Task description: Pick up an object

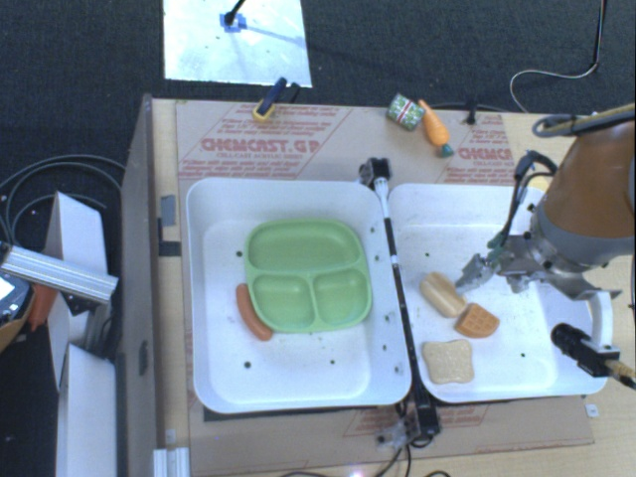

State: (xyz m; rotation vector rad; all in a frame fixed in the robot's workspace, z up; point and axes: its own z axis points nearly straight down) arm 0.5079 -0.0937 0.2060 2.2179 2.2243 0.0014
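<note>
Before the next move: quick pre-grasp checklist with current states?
1. Targets in reach: bread roll, waffle piece and toast slice lie in the right bin - ok.
2. Gripper above the right bin, just right of the bread roll - ok.
3. Nothing between the fingers - ok.
4. Finger opening - cannot tell.
5. Spacing: waffle piece touches or nearly touches the bread roll; a clean single pick looks doubtful - not ok.
6. Left bin holds the green tray and sausage, away from the arm - ok.
</note>
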